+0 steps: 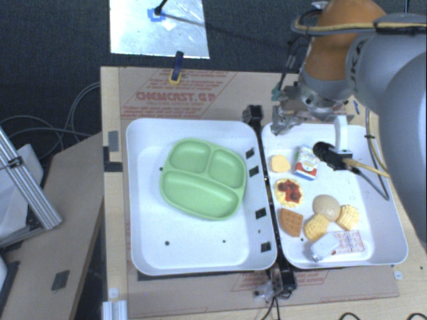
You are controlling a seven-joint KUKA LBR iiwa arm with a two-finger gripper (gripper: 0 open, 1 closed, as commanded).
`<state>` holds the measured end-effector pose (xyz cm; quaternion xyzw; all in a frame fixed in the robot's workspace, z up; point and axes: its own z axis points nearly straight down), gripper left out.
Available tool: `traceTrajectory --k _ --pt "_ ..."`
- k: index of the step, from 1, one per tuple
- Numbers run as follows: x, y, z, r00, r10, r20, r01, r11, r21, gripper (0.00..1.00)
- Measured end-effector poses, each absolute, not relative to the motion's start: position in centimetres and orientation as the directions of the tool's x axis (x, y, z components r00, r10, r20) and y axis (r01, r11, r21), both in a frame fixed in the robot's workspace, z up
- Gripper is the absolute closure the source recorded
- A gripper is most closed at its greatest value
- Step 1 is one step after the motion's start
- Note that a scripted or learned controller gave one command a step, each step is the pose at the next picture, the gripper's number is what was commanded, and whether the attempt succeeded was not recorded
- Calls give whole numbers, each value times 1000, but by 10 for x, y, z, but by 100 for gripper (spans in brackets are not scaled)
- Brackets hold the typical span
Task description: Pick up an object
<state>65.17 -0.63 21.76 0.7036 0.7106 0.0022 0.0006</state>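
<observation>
Overhead, tool (285, 124); milk carton (306, 163) upright, slightly tilted.

Glossy green plastic plate (203, 179)

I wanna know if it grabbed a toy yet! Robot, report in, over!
Gripper over far end of right bin, nothing seen in it. Toy foods lie loose, pizza and cracker among them. Green plate in left bin.
</observation>
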Motion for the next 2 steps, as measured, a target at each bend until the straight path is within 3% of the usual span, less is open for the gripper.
traceTrajectory --k 1,2 --pt "645 -3 216 -6 1000 0 1000 6 2 100" --pt "650 8 233 -7 1000 0 1000 7 4 100"
